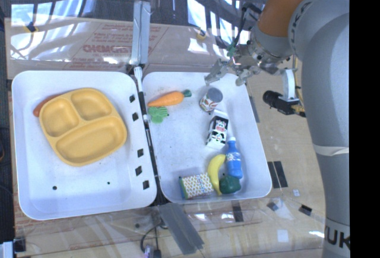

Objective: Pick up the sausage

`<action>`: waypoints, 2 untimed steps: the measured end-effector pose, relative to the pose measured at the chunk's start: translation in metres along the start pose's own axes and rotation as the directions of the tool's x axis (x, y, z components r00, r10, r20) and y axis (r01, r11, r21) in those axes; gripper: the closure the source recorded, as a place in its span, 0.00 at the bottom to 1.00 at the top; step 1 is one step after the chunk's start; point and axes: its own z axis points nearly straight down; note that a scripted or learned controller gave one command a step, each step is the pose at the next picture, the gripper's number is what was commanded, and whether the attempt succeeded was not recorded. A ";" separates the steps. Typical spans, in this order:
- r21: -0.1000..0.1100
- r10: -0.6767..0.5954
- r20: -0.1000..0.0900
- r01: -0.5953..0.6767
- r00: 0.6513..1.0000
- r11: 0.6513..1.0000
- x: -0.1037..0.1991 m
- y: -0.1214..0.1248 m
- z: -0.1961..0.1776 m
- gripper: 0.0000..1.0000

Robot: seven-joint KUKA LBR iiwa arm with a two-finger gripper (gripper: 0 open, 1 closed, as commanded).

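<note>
The sausage is a reddish-brown piece peeking out from under the left rim of the yellow divided plate in the left bin; most of it is hidden by the plate. My gripper hangs over the far edge of the right bin, well to the right of the sausage. Its two fingers are spread apart and open, with nothing between them. A small can lies just below the gripper.
The right bin holds a carrot, a green leafy toy, a cow-patterned carton, a blue bottle, a banana, a green piece and a patterned box. A divider separates the bins.
</note>
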 end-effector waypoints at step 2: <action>-0.001 0.691 0.000 -0.691 0.723 0.723 0.080 0.001 -0.229 0.00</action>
